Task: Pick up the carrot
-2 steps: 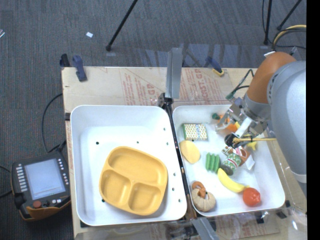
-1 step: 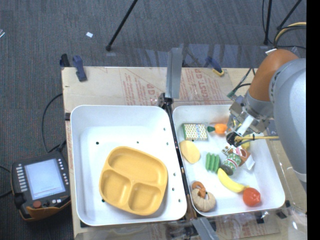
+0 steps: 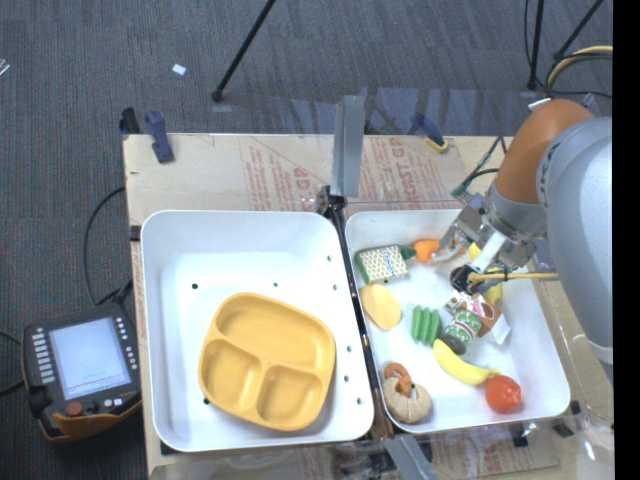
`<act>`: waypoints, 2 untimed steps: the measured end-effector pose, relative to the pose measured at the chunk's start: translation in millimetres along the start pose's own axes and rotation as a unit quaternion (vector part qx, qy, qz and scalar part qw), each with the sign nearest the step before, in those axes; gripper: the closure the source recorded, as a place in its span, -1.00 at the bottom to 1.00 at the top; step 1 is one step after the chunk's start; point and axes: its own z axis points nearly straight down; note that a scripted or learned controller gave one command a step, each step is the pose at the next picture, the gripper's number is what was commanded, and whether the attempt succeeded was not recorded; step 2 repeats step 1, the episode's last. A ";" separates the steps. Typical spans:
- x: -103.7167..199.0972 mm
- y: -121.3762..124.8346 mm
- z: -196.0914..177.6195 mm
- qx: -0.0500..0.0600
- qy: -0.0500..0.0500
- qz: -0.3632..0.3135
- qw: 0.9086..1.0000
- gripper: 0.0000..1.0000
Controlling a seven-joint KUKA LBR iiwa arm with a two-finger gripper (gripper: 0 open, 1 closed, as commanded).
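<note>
1. Carrot (image 3: 427, 250) sits in the right bin (image 3: 553, 353), up near its far edge, just beside the green-and-white checkered packet (image 3: 383, 263). I see a small orange piece only, partly tucked by the gripper hardware.
2. Gripper (image 3: 462, 265) hangs low over the right bin, just right of the carrot. I cannot tell if it is spread or pressed together; the wrist and cables block it.
3. I see nothing pinched in it. Carrot looks to be resting in the bin, so I judge the pick not yet done.
4. Progress, my read: approach stage, arm close to target, grasp and lift both left.
5. Clutter near the arm: yellow oval piece (image 3: 381, 306), green beans (image 3: 426, 325), a red-and-green packet (image 3: 470, 320), banana (image 3: 463, 363), tomato (image 3: 504, 394), a brown pastry-like toy (image 3: 406, 395). The packet under the wrist is close enough to get bumped.
6. Left bin (image 3: 170, 268) holds a yellow divided plate (image 3: 266, 361), well apart from the action.
7. Both bins sit on the counter (image 3: 250, 173); a teach pendant (image 3: 80, 368) lies on the floor to the left.
</note>
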 end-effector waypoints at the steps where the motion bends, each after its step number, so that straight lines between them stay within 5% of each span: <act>1: -0.3 -11.5 8.4 -0.011 0.002 0.179 0.984 -1.00; 2: -0.3 -11.5 8.4 -0.011 0.002 0.179 0.984 -1.00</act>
